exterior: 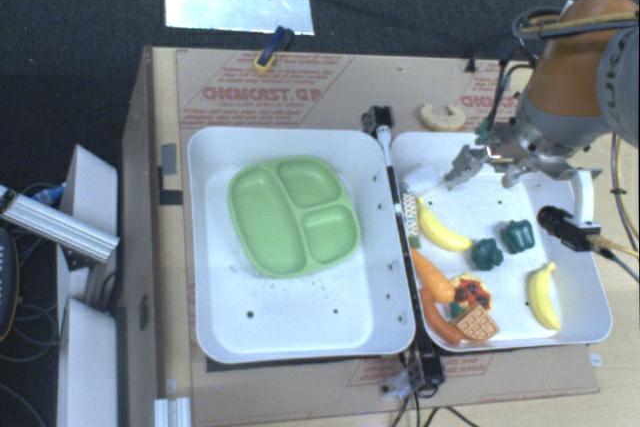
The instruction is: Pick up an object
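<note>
My gripper (488, 172) hangs over the back part of the right bin (598, 313), open, with nothing between its fingers. In front of it lie a yellow banana (443, 233), a dark green broccoli piece (487, 254) and a green pepper (517, 235). Further forward are a second banana (543, 295), an orange carrot (431, 277), a red and orange toy food piece (469, 293) and a waffle (478, 324). The bin floor right under the fingers is bare white.
The left bin (225, 325) holds a green divided plate (293, 215). A tan round piece (443, 117) lies on the cardboard behind the right bin. A yellow and blue tool (270, 50) rests at the cardboard's back edge.
</note>
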You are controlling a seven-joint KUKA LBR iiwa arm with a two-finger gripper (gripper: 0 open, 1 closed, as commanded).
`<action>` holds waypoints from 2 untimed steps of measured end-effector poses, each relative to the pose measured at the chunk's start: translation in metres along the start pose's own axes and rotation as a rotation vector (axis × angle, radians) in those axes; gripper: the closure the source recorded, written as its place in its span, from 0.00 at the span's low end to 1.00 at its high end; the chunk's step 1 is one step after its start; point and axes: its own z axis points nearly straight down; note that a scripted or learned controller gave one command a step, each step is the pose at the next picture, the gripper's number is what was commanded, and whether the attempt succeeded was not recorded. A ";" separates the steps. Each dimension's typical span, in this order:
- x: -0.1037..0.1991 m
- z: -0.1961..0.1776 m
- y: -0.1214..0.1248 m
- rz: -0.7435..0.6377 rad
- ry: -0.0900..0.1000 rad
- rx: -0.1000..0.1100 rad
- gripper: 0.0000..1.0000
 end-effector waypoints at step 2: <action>-0.005 0.117 0.061 -0.005 -0.001 0.058 0.00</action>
